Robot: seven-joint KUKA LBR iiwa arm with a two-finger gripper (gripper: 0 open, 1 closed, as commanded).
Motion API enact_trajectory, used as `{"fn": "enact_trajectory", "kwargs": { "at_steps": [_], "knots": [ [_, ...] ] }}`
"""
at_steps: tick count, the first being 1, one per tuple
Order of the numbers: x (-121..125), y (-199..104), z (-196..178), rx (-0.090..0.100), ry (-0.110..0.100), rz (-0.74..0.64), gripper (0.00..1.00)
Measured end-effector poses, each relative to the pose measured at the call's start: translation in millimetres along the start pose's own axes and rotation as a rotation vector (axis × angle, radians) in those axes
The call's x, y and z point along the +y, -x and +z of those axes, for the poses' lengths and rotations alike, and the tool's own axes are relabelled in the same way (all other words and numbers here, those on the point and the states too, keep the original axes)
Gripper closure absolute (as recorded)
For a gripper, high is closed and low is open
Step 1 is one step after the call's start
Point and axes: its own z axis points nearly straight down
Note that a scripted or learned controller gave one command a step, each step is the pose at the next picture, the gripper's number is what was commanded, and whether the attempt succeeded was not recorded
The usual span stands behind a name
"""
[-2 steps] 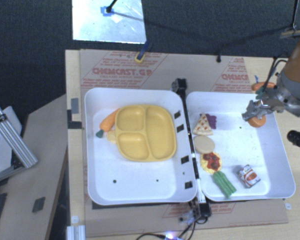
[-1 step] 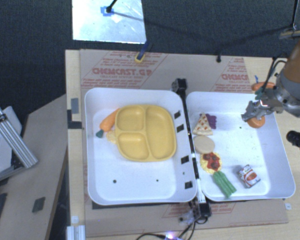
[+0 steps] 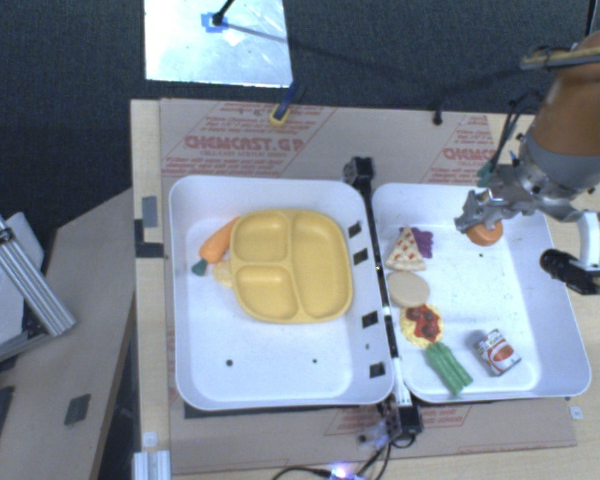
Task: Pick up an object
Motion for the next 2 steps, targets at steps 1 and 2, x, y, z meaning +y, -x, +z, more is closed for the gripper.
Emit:
{"fn": "enact_trajectory", "kwargs": {
  "at_steps": [1, 2],
  "knots": [
    [9.8, -41.9, -1.6, 0.0, -0.001, 0.0, 1.0],
    [28.5, -94.8, -8.8, 0.002, 0.0, -0.002, 1.0]
  ]
}}
